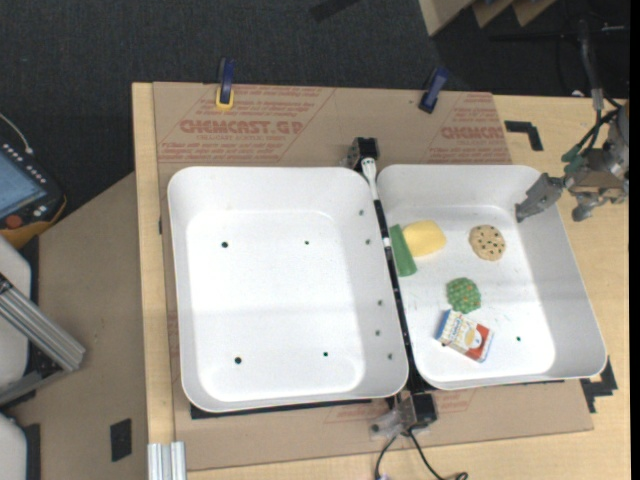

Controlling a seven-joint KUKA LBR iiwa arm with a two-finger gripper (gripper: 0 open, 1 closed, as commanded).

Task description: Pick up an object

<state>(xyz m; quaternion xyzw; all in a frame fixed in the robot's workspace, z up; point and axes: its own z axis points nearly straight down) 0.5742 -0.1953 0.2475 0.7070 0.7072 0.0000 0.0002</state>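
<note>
Hovering at the right bin's (560, 268) far edge, the gripper (545, 200) is only approaching; whether it's spread, I cannot tell. Next: descend onto the cookie (487, 242).

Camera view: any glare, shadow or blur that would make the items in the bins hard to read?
Camera view: light is even and soft, with no harsh glare on the right bin; the cookie, yellow piece, green ball and small carton cast faint shadows and read clearly; the gripper at the right edge looks slightly soft, and the carton's print is too small to read.
</note>
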